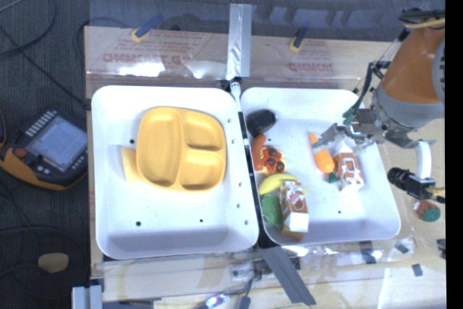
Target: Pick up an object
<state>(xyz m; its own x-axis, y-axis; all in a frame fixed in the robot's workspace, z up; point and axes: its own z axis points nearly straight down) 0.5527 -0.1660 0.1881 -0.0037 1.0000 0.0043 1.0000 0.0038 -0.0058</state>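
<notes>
The right bin (pixel 376 217) holds several small things. A black oval thing (pixel 260 119) lies in its far left corner. Along the left wall lie a red and dark toy cluster (pixel 271 158), a yellow banana (pixel 278 183), a green piece (pixel 270 210) and a brown and white carton (pixel 294 205). An orange piece (pixel 324 160) and a red and white carton (pixel 349 171) lie right of centre. My gripper (pixel 352 132) hangs over the bin's right part, just above and behind the red and white carton. Nothing shows between its tips.
The left bin (pixel 116 228) holds a yellow divided tray (pixel 179 148) with a pale yellow piece (pixel 127 161) at its left edge. A metal divider strip (pixel 239 40) runs up from between the bins. A handheld pendant (pixel 51 147) lies on the floor at left.
</notes>
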